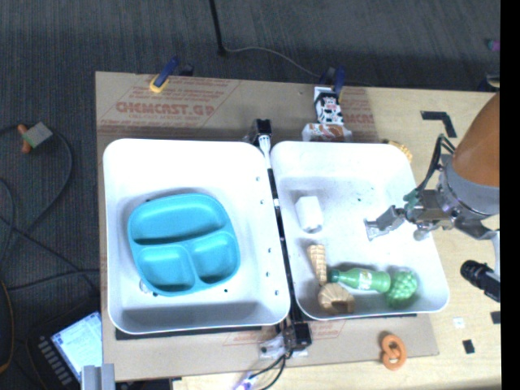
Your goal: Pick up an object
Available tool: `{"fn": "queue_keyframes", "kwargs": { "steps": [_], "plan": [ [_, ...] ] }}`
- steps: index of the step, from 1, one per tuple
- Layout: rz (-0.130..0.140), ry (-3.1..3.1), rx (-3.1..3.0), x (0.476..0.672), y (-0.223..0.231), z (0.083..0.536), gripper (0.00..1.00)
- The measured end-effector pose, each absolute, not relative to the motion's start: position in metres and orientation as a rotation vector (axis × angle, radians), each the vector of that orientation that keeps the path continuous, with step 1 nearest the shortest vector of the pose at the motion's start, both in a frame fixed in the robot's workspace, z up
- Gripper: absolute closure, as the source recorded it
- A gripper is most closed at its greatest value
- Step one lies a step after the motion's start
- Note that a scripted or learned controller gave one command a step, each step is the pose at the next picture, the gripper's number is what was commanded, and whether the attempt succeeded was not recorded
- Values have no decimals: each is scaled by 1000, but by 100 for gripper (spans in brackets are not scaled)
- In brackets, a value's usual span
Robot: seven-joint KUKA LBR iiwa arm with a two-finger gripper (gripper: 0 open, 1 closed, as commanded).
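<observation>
The metal end effector (396,222) hovers in the right bin (349,157), fingers spread, holding nothing. A glossy green plastic bottle (363,279) lies along that bin's front edge, beside a ridged tan cone (318,260).

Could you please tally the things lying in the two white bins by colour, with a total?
Blue: 1, the divided tray in the left bin.
White: 1, the small block in the right bin.
Tan: 2, the waffle cone and the bread piece.
Green: 2, the bottle and the knobbly toy.
Total: 6.
</observation>
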State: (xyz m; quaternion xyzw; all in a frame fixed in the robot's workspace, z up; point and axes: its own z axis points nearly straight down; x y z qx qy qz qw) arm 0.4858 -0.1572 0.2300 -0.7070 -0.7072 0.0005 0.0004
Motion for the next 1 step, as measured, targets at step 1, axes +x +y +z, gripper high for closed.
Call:
{"fn": "queue_keyframes", "kwargs": {
  "steps": [1],
  "plan": [
    [3,-2218,-2220,484,-196,115,0]
  ]
}}
